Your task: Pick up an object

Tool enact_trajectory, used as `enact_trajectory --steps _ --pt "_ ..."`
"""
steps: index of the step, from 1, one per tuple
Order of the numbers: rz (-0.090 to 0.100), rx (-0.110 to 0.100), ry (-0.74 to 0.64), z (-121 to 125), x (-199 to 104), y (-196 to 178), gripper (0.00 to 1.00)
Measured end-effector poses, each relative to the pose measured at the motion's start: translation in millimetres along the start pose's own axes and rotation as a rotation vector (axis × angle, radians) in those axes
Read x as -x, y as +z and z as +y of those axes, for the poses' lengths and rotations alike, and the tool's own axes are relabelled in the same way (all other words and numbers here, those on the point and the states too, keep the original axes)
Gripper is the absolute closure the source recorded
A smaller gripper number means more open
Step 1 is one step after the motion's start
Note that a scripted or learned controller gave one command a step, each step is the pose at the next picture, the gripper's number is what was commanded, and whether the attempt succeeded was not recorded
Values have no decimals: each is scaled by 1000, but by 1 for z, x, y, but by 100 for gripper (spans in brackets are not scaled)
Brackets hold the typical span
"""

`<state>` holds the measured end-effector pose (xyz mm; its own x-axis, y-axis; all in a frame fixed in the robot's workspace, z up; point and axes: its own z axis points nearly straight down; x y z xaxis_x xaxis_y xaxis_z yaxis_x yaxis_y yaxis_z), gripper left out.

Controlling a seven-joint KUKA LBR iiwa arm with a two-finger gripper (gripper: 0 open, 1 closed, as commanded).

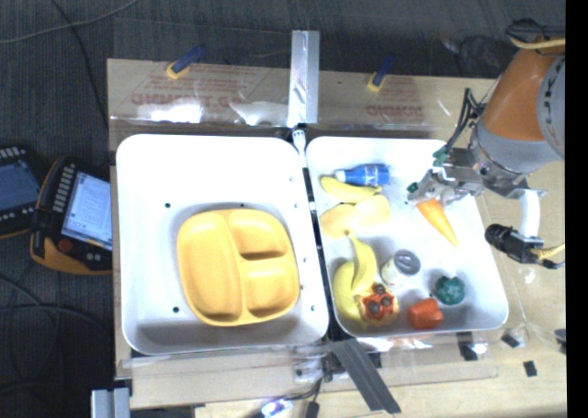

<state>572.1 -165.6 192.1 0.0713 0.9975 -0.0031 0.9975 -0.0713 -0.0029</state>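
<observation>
Two shallow white bins sit side by side on the bench, the left bin holding a yellow divided plate that lies flat near its middle, and the right bin crowded with small things. From the right the grey arm, with its orange band, reaches in over the upper right part of that bin, and its gripper hangs at the blunt upper end of an orange carrot. The carrot slants down and to the right from there, its tip pointing toward the bin's right wall; whether it is lifted off the floor I cannot tell, and the fingers are too small and dark against the wrist for me to say whether they are spread, closed, or pinching the carrot. To the left of the gripper lies a blue and white bottle on its side, with a pale yellow piece just below it. Lower down, a banana curves along the bin's left side, touching a small orange and red toy. Beside these sit a round grey-topped thing, a red block and a dark green ball-like object, near one another along the bottom edge.
</observation>
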Motion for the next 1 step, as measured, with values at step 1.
enact_trajectory --steps 1 --pt "0 0 16 56 -61 -15 100"
